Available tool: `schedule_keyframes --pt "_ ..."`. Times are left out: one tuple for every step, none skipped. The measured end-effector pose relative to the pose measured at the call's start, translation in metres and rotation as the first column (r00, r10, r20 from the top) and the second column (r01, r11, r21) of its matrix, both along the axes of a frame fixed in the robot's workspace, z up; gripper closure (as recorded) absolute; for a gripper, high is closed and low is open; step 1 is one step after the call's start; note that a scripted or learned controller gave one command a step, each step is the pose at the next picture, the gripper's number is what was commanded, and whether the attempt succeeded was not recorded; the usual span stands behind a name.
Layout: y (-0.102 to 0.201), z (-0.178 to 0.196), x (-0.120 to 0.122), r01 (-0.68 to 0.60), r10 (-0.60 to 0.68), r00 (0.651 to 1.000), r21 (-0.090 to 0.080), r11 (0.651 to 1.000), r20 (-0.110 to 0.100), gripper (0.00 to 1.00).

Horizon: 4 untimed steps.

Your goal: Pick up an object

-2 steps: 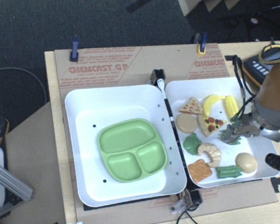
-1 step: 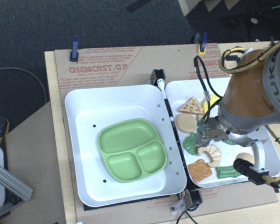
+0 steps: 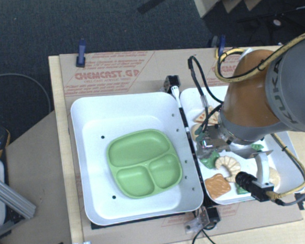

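Note:
My gripper [image 3: 207,143] is down in the right bin [image 3: 189,99], at its left side, mostly hidden under the grey and orange wrist. Small toy food pieces lie around it: a tan ridged shrimp-like piece [image 3: 229,164], an orange-brown piece [image 3: 217,185] near the front, a green piece [image 3: 208,161] just below the gripper, and a tan piece [image 3: 203,117] behind it. The arm covers much of that bin's contents.
The left bin [image 3: 91,150] holds a light green divided plate [image 3: 144,162] with three compartments. A black divider clamp [image 3: 171,83] sits between the bins at the back. Cables loop over the arm, and a black part [image 3: 249,185] hangs near the right bin's front.

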<state>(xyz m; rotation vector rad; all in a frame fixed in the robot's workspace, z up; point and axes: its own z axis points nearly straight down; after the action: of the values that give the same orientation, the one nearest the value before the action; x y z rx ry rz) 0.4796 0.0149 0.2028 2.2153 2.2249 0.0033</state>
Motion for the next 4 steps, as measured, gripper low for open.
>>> schedule_keyframes --pt "0.027 0.127 0.001 -0.001 0.001 1.0 0.002 1.0 0.011 1.0" --pt "-0.036 0.081 -0.001 0.01 -0.01 1.0 -0.001 1.0 -0.007 1.0" --pt "0.085 0.051 -0.001 -0.005 0.005 1.0 0.002 1.0 -0.008 1.0" --pt "0.079 0.063 0.0 0.003 -0.003 1.0 0.0 1.0 -0.004 1.0"
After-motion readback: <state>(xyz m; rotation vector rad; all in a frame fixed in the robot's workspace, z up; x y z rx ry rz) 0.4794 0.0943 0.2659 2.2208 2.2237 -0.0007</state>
